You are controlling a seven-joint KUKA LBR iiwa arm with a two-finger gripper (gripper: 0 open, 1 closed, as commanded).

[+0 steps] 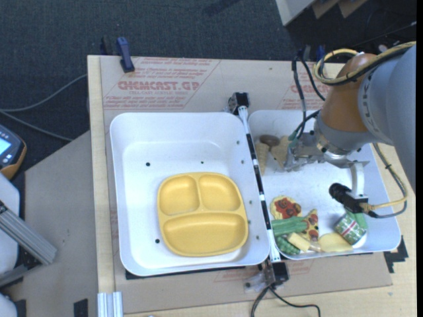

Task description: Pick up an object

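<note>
While the grey arm leans in from the right, its orange band bent over the right bin, the gripper hangs low inside that bin, up and to the right of the yellow plate and just past the walls where the two bins meet. From where I stand I cannot tell whether it is spread or pressed together, and I see nothing held in it. A small brownish piece lies just beside the gripper, on the side nearer the plate; whether the two touch is hard to say. Directly right of the plate, across the bin walls, sits a toy pizza slice, with some green pieces just below it. Farther from the plate, a green can lies tilted near the bin's lower right corner. The plate itself rests in the left bin.
</note>
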